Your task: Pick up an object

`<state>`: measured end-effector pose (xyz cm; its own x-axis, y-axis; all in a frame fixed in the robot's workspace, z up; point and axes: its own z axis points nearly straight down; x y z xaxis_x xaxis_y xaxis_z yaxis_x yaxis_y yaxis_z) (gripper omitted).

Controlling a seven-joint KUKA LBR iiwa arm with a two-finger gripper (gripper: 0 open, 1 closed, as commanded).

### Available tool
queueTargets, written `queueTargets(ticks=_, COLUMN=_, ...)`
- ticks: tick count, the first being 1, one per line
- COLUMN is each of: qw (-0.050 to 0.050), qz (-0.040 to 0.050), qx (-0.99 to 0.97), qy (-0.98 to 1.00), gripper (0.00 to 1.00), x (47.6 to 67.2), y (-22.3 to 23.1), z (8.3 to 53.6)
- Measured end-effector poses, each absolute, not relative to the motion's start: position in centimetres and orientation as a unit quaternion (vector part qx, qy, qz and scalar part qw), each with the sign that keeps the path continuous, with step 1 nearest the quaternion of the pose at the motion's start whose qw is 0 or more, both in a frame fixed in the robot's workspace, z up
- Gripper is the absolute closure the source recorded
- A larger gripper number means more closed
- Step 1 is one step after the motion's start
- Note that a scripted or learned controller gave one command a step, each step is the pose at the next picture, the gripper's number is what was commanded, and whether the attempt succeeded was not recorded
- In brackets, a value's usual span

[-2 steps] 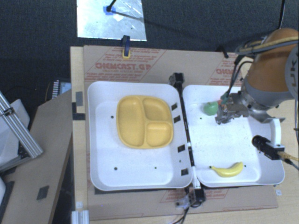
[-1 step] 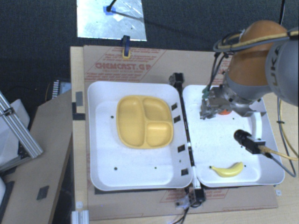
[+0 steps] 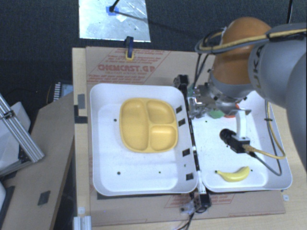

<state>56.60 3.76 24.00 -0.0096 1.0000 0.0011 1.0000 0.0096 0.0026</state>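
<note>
Looking down on the bench at a slant, the camera shows two shallow white bins side by side on a sheet of cardboard (image 3: 127, 66) printed in red. The left-hand bin (image 3: 103, 143), as the camera sees it, holds a yellow plate (image 3: 147, 125) with three compartments, lying flat near its middle and apart from every wall. The right-hand bin (image 3: 271, 174) holds a yellow banana (image 3: 233, 174), which lies alone close to the near wall, its ends curving up toward the far side.

The grey arm (image 3: 280, 66), with its orange band, reaches in from the right and covers the far part of the right-hand bin. Its gripper (image 3: 199, 105) is low in the far left corner of that bin, just beside the wall shared by the two bins. Whether it is wide or narrow cannot be told, and nothing can be seen held in it. A small green thing (image 3: 217, 113) lies just beside the gripper, partly hidden under the wrist, with a small red thing (image 3: 231, 114) next to it. The banana lies well apart from the gripper. A shiny foil sheet (image 3: 114, 13) lies beyond the cardboard.
</note>
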Motion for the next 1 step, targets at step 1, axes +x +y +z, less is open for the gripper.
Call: queueTargets(ticks=1, qw=0.000, qz=0.0010, qx=0.704, qy=0.710, gripper=1.00, x=56.83, y=8.22, z=23.40)
